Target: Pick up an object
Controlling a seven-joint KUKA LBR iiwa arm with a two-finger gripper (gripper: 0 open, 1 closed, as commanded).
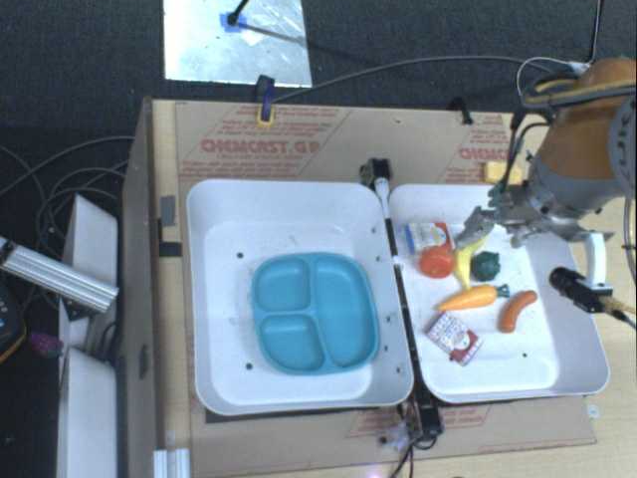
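Red packet (454, 336) lies nearest, toward front edge of rt bin (582, 366), w/ carrot (470, 299) & sausage (516, 310) behind. Gripper (475, 230) hangs over banana (463, 259) & tomato (436, 261) nr back-left corner; grip state can't tell. Left bin (214, 267) holds blue tray (315, 312).

A blue divided plate (316, 313) lies in the left white bin (214, 227); both bins sit on a printed cardboard sheet (299, 142) covering the desk (136, 267); a yellow-tipped clamp (265, 99) grips its far edge; beyond, a shiny metal sheet (239, 28) lies on dark carpet (70, 48); cables (45, 182) trail at left.
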